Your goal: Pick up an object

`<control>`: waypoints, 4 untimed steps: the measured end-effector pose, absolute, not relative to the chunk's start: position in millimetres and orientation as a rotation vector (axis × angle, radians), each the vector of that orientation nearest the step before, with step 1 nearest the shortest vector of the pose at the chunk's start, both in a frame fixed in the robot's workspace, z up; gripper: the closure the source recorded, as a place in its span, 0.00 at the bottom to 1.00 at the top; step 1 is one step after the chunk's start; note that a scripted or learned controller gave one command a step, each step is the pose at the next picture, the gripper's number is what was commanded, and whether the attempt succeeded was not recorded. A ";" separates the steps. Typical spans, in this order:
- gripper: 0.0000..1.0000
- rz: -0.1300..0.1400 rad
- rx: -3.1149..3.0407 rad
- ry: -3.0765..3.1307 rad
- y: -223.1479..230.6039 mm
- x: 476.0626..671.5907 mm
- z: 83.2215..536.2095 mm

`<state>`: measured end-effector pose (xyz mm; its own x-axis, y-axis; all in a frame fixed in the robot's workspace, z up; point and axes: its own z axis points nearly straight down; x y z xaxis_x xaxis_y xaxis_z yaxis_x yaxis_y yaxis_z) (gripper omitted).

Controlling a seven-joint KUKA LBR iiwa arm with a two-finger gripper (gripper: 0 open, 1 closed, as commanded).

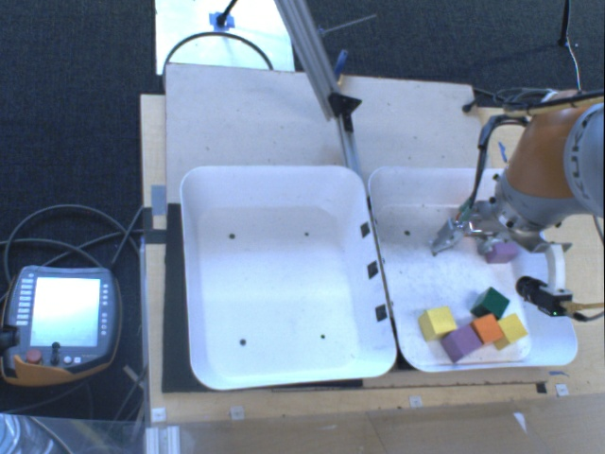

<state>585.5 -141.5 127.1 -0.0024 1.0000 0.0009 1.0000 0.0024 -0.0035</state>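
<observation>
Five blocks (473,327) lie near gripper (452,237), front of it; gripper state: can't tell.

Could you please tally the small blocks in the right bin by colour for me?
Yellow blocks: 2, one at the cluster's left and one at its right
Purple blocks: 2, one in the cluster and a paler one under the arm's tool
Green block: 1
Orange block: 1
Total: 6

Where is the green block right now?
The green block sits in the right bin, near its front right corner, just behind the orange block and beside the yellow block.
</observation>
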 end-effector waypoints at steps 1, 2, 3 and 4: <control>0.00 0.002 -2.217 -2.223 -141.2 585.4 88.5; 1.00 -0.004 -2.219 -2.229 -141.7 587.3 101.8; 1.00 -0.006 -2.219 -2.231 -136.8 593.3 147.7; 1.00 -0.008 -2.219 -2.234 -129.2 601.0 207.0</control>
